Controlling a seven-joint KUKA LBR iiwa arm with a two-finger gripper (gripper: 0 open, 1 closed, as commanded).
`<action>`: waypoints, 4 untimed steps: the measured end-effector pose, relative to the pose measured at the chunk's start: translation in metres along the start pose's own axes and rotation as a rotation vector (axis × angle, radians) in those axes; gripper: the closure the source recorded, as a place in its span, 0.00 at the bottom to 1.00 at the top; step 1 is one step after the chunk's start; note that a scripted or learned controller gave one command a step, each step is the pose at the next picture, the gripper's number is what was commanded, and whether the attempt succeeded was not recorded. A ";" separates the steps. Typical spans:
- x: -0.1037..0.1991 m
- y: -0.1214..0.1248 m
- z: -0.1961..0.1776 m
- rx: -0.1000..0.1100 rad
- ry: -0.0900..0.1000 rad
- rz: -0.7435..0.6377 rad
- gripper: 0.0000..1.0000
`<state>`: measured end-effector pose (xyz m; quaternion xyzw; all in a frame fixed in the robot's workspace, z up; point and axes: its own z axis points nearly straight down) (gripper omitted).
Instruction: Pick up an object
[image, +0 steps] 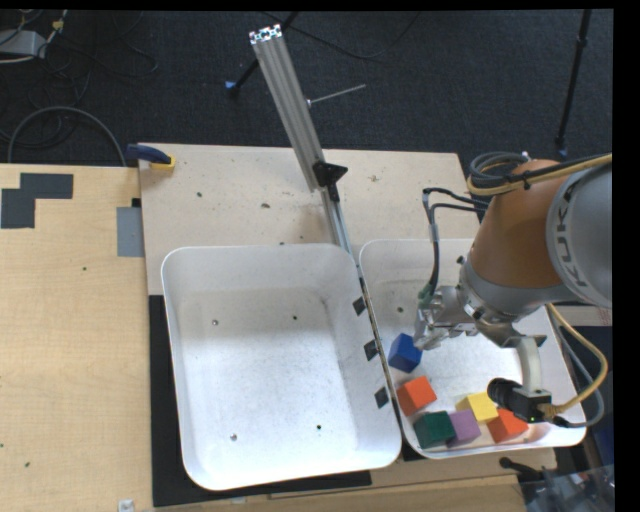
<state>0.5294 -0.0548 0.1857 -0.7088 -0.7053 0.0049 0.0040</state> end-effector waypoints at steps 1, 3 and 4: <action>-0.005 -0.041 -0.033 -0.009 0.002 -0.003 1.00; 0.060 -0.032 -0.004 -0.005 0.004 -0.009 1.00; 0.022 0.037 -0.061 -0.020 -0.001 -0.006 1.00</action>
